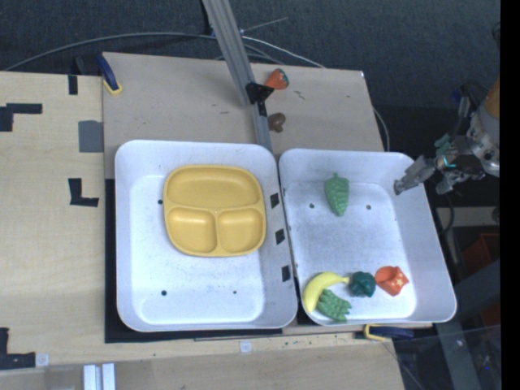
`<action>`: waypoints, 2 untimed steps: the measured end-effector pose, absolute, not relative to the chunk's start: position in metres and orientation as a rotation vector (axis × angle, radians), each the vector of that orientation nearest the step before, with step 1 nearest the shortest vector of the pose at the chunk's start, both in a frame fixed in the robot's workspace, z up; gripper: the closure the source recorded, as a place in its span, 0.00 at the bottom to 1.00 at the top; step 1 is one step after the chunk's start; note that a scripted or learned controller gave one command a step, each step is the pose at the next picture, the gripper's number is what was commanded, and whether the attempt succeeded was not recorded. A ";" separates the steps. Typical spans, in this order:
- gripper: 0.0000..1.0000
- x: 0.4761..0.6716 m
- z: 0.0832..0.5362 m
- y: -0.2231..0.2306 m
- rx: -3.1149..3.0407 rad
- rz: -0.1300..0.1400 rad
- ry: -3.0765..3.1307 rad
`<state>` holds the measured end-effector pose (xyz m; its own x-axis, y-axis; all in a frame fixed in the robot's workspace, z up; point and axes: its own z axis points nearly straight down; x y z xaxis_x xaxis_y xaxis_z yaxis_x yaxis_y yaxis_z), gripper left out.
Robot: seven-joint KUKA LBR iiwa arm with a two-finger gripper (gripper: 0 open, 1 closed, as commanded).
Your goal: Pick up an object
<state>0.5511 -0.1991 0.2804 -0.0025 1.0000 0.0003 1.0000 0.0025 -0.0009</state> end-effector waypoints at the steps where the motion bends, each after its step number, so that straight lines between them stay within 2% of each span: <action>1: 0.00 0.551 0.280 -0.199 -2.218 0.000 -2.224; 2: 0.00 0.553 0.218 -0.204 -2.216 0.007 -2.218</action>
<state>0.5525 -0.2036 0.2177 -0.0012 1.0000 0.0010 1.0000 0.0012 -0.0077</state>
